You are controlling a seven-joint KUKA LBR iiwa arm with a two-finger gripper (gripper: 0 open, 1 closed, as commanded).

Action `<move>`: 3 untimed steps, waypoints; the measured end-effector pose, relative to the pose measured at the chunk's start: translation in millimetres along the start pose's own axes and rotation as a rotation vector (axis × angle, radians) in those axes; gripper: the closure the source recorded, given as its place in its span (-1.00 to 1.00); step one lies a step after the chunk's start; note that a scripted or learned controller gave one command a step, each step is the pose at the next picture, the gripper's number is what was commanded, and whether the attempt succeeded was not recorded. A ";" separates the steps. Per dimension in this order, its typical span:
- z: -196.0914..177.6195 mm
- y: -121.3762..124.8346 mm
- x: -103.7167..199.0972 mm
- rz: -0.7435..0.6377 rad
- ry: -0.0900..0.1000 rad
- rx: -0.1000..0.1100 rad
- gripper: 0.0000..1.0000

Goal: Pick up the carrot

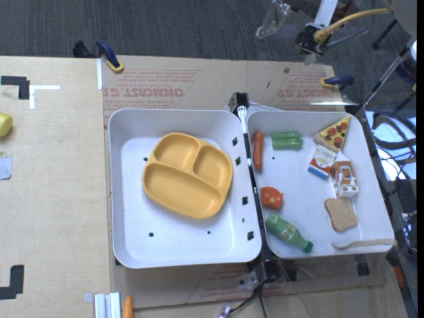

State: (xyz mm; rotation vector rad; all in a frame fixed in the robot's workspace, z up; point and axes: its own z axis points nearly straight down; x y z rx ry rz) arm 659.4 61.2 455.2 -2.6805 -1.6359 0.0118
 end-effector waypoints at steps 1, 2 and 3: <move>-28.2 -32.5 62.9 0.158 0.001 -0.002 -1.00; 11.0 -48.8 95.5 0.385 0.002 -0.001 -1.00; -33.8 -64.5 107.3 0.844 0.004 -0.002 -1.00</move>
